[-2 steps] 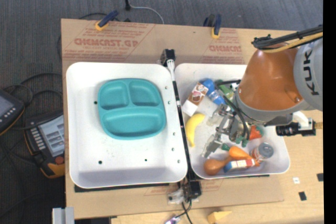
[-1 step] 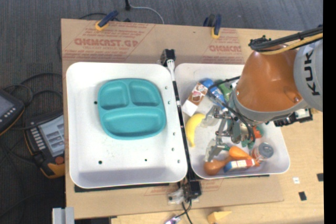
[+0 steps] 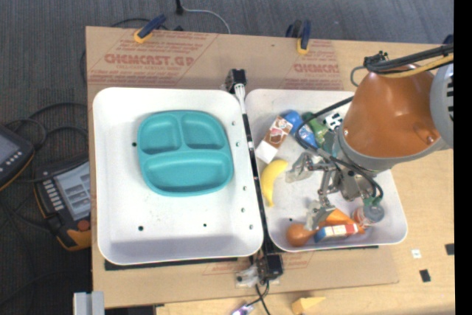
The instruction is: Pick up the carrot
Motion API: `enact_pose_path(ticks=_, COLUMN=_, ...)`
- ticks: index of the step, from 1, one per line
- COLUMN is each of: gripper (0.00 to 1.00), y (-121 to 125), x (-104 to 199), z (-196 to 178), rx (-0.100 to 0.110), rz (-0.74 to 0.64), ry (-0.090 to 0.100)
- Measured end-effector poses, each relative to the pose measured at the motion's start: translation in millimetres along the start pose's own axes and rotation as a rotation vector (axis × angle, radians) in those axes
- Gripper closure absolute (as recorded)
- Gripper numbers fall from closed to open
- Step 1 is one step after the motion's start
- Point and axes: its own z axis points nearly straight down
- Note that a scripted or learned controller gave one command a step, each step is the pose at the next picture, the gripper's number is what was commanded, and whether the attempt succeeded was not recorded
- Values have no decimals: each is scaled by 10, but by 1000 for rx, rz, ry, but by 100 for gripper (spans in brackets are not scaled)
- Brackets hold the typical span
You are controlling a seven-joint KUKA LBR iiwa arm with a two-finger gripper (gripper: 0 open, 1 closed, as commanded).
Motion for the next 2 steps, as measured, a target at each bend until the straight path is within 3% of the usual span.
enact_pose_path(ticks=1, gripper=0, y=381, x=-287, z=2, rx=0, rz=-65, ry=0)
enact_pose_path(ticks=2, gripper=0, y=-309, x=-121, z=223, rx=0, rz=-112, ry=1)
